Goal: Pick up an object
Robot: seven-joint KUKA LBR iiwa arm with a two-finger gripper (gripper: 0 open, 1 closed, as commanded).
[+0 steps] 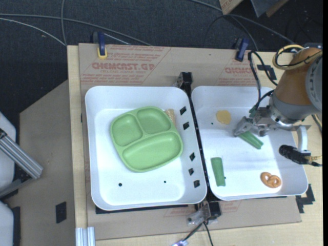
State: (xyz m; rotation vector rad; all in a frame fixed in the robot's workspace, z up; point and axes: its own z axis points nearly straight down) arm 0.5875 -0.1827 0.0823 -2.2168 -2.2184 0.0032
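- Gripper (249,129): upper part of the right bin (246,191), fingers clamped on one end of a green block (253,140).
- Second green block (218,171): lower left of that bin, lying free.
- Pretzel (270,180): lower right corner.
- Yellow round piece (223,117): upper left.
- Green divided plate (146,138): left bin (102,188), centre.

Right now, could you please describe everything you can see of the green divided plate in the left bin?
The green divided plate looks like matte plastic, pale green, with rounded corners and three compartments: two small ones at the far side and one large one nearer the camera. It lies flat and slightly rotated on the left bin's floor. A small tan object peeks out at its far right edge.
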